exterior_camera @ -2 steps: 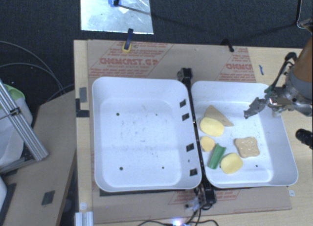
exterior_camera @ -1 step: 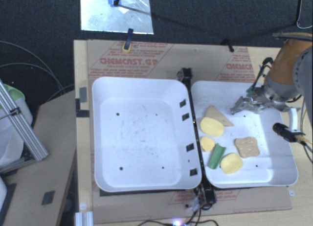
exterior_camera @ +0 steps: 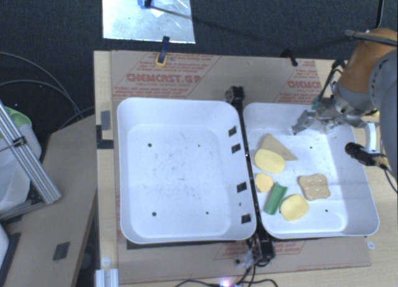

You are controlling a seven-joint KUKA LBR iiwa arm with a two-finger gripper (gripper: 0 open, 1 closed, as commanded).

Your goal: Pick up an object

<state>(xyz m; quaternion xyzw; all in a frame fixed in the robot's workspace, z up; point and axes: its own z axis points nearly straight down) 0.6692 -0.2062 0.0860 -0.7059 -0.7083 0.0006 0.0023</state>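
Gripper (exterior_camera: 306, 122), whether open or closed I cannot tell, hangs over the right bin's (exterior_camera: 357, 214) far edge

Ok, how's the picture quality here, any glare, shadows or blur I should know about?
Camera view: lighting is even and soft, with faint shadows under the items in the right bin; the shiny metal sheet at the top shows patchy glare; the gripper looks slightly soft and small, so its detail is hard to read; the left bin is bright white but not blown out, its specks readable.
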